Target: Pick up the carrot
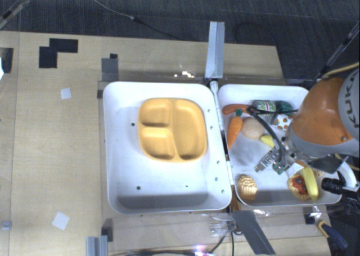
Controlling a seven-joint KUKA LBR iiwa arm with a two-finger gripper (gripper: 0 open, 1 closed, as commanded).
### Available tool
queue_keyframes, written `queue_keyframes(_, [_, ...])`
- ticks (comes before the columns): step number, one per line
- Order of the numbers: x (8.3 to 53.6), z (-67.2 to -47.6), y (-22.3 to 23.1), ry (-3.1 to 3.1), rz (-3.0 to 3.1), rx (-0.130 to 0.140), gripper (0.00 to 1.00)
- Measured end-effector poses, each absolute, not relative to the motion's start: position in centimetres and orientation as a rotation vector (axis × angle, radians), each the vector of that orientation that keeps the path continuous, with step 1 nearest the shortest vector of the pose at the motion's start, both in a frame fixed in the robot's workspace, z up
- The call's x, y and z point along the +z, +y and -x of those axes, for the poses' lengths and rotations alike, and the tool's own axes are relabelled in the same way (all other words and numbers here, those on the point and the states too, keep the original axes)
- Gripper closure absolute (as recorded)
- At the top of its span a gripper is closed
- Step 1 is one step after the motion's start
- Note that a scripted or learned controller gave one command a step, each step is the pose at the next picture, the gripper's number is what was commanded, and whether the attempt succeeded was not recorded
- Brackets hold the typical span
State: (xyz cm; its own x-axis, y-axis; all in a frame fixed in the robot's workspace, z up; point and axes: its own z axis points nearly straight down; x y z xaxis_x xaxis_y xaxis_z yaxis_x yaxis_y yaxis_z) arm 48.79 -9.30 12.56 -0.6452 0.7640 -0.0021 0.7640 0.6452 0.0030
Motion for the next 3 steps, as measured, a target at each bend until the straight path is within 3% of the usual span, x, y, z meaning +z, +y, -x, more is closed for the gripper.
queue_keyframes(1, [32.3, -52.9, -5.9, 2.948, -1.028, 0.010, 1.00])
queue_keyframes(2, [31.8, -52.7, -6.0, 2.956, -1.032, 0.004, 0.00])
queue_keyframes(3, [19.4, -55.9, -3.0, 2.892, -1.235, -0.001, 0.00])
